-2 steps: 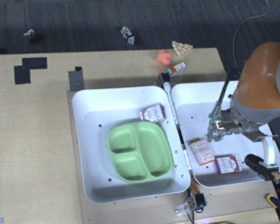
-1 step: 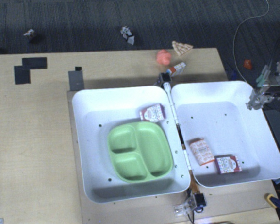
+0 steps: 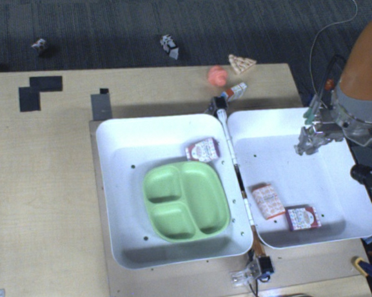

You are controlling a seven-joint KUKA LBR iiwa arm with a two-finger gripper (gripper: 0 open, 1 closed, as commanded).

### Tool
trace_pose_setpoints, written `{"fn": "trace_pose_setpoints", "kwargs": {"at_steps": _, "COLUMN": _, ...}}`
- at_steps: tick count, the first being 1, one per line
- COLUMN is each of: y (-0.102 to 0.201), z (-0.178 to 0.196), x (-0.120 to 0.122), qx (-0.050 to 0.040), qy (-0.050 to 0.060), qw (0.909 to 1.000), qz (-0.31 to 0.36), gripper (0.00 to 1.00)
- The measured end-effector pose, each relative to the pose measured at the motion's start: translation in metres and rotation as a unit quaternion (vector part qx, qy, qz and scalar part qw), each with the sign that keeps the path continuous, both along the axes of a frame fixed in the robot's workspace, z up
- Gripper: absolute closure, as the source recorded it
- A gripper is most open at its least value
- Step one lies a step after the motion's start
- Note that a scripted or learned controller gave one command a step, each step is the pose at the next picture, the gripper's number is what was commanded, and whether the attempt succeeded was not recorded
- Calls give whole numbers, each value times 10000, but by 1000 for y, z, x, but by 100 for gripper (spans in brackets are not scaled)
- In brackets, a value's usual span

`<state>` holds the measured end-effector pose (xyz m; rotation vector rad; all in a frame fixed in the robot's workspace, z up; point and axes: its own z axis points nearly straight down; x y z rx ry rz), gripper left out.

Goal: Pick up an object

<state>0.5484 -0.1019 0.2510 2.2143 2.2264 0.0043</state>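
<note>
My gripper [image 3: 307, 143] hangs over the right bin [image 3: 282, 136], near its right side, with nothing visible between its fingers. Below and left of it, two small packets lie on the bin floor: a reddish-white one [image 3: 267, 201] near the middle and a dark-edged one [image 3: 301, 218] toward the front. In the left bin [image 3: 121, 182] a green divided plate [image 3: 185, 200] lies flat, and a third small packet [image 3: 203, 150] rests just behind it near the bin's right wall.
A divider rail [image 3: 234, 166] separates the two bins. On the bench behind them lie a pink ball [image 3: 217, 76], a pizza-slice toy [image 3: 241, 63] and a small tube [image 3: 234, 92]. The arm's orange band [image 3: 367, 57] stands at the right edge.
</note>
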Motion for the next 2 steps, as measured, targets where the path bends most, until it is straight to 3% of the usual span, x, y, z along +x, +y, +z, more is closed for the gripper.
{"fn": "trace_pose_setpoints", "kwargs": {"at_steps": 1, "y": 68, "z": -7, "x": -21, "qx": 2, "qy": 3, "qw": 10000, "qz": -3, "gripper": 100}}
{"fn": "trace_pose_setpoints", "kwargs": {"at_steps": 2, "y": 31, "z": -26, "x": -61, "qx": -7, "qy": 4, "qw": 10000, "qz": -14, "gripper": 100}}
